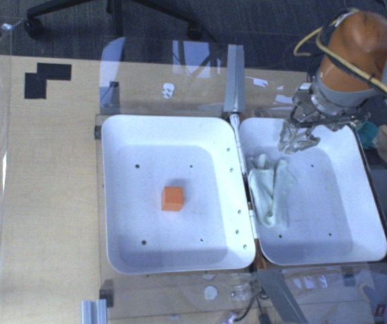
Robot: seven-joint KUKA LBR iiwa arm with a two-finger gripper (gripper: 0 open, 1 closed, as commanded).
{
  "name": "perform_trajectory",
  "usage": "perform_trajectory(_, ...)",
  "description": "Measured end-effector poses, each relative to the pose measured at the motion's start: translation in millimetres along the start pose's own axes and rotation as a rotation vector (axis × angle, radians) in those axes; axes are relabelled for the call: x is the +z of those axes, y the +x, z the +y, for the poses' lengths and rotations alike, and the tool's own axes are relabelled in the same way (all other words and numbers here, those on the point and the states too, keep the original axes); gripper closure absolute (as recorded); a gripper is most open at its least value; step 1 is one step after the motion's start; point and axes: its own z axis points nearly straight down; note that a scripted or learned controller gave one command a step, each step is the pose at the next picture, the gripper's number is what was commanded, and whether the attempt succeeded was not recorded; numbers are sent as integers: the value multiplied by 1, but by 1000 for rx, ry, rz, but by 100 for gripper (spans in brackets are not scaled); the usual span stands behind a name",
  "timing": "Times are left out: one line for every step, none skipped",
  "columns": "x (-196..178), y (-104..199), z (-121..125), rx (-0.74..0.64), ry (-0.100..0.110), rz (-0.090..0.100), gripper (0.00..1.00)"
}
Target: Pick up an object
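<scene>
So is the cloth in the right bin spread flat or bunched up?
Bunched up. The pale cloth lies crumpled in folds against the right bin's left wall, with the gripper above its far end.

Pale wooden bench (45, 201) bears two white bins (123, 181) (355, 201) side by side

Arm (355, 46) reaching from right, hand (297, 140) lowered.

Two shallow white bins, a left bin (123, 181) and a right bin (342, 238), sit side by side on a pale wooden bench (38, 181) marked with black tape (44, 79), while an office chair base (112, 5) stands on dark carpet beyond.
</scene>
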Motion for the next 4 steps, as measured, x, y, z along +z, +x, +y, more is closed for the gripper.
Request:
perform_trajectory(-79, -4, 5, -81, -8, 4, 100)
perform_trajectory(-2, -8, 7, -441, -2, -1, 100)
perform_trajectory(-2, -8, 7, -441, -2, -1, 0)
perform_trajectory(63, -6, 5, -417, 4, -4, 0)
